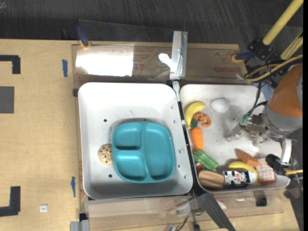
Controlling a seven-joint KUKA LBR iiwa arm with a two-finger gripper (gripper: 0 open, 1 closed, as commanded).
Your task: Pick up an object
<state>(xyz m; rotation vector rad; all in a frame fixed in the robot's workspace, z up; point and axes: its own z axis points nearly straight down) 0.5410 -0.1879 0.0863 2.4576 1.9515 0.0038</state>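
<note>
Orange-brown piece (246, 156) lies in the right bin (226, 121), just below the gripper (248, 129) on the near side, its long axis running slantwise down toward the yellow banana (242, 166) it rests against. The gripper hangs over bare bin floor, touching nothing, and from this angle I cannot tell whether it is open or closed. My read: a short shift toward the near wall puts it over that piece, while the white egg (220, 105) sits farther off, up and to the left
</note>
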